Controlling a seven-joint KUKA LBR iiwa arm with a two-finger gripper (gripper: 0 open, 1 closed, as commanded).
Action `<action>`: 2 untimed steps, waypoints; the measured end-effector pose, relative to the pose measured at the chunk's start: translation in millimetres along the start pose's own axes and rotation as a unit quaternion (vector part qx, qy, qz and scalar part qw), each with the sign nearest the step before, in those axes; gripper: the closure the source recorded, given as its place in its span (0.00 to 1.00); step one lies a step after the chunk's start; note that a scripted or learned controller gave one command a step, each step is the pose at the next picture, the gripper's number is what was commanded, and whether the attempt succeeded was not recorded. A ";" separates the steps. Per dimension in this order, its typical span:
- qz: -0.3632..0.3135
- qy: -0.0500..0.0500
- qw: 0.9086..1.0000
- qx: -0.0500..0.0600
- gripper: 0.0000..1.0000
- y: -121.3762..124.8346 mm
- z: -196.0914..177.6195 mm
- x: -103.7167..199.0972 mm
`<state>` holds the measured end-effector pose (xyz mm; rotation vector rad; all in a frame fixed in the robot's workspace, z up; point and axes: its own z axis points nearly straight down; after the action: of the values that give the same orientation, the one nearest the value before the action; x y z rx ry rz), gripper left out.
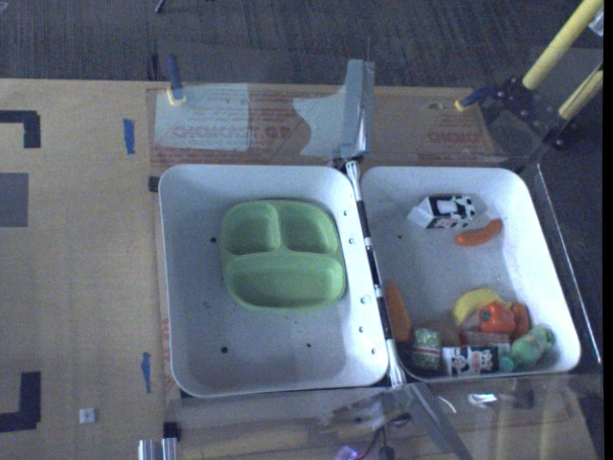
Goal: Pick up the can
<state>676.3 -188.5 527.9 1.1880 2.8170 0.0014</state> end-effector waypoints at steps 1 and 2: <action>-0.001 -0.005 1.000 -0.002 1.00 1.6 -13.1 -1.0; -0.002 -0.010 1.000 -0.004 1.00 3.2 -26.3 -2.0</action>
<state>677.9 -186.8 554.4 1.1731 2.7986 0.0009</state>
